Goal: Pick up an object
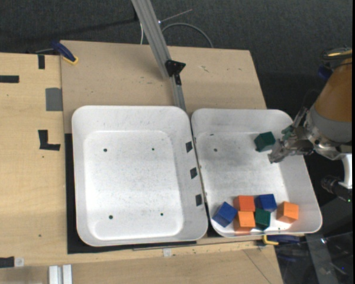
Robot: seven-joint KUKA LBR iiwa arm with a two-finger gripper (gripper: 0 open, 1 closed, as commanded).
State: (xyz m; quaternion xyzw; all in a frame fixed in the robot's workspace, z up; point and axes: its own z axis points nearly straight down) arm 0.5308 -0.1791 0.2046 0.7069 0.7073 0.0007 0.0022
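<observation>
The bench is pale wood, and two white bins sit on it side by side — the left bin and the right bin, their inner rims touching. A black mat shows under the left bin's edge. Black tape marks and a grey patch lie on the wood at left — a blue-and-yellow clamp grips the far edge.
</observation>
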